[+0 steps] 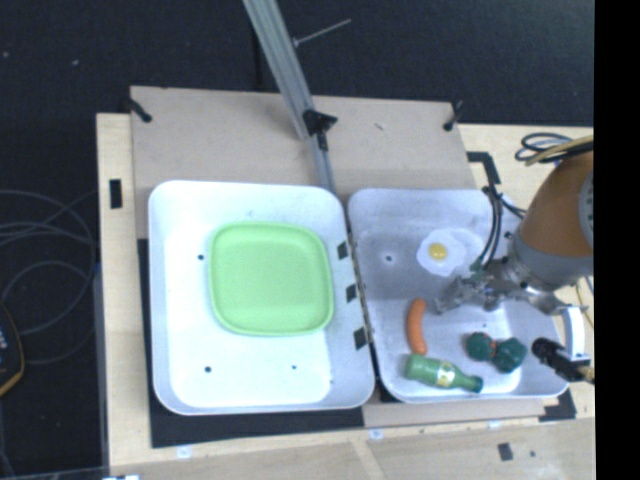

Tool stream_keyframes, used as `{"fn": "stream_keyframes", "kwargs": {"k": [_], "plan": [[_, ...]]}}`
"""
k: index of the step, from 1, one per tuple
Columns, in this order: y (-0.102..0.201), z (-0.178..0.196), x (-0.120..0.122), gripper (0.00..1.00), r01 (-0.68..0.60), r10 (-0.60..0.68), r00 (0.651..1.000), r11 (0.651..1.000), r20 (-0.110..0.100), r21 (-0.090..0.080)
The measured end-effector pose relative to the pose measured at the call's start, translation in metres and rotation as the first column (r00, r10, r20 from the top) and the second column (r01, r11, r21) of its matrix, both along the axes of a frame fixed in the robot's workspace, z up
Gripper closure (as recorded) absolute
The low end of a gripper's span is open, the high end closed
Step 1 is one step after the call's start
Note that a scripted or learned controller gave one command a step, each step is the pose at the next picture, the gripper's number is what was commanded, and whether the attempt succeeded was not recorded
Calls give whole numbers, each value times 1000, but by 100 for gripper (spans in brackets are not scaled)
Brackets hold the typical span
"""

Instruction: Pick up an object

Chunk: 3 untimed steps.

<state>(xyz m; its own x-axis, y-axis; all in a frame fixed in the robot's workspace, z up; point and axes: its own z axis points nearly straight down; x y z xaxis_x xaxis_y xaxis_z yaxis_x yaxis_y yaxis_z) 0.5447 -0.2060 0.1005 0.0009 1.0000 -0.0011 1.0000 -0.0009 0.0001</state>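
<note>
The right bin (400,213) holds a fried egg toy (439,251), an orange carrot-like piece (416,326), a green bottle (441,372) lying on its side near the front wall, and a dark green lumpy object (496,351). My gripper (462,295) hangs low over the bin's middle, between the egg and the dark green object, just right of the orange piece. Nothing shows between its fingers. The arm with its orange band (556,218) comes in from the right.
The left bin (175,268) bears a light green square plate (270,277). A grey metal pole (285,63) slants up from the bench's back between the bins. Cables lie at the right edge and on the floor at left.
</note>
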Motion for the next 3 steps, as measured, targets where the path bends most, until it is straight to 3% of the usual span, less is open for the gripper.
{"fn": "stream_keyframes", "kwargs": {"k": [1, 3], "plan": [[0, 12, 1, 100, 1, -1, 1000, 1000, 4, 1], [3, 106, 9, 100, -1, 1, 1000, 1000, 5, 0]]}}
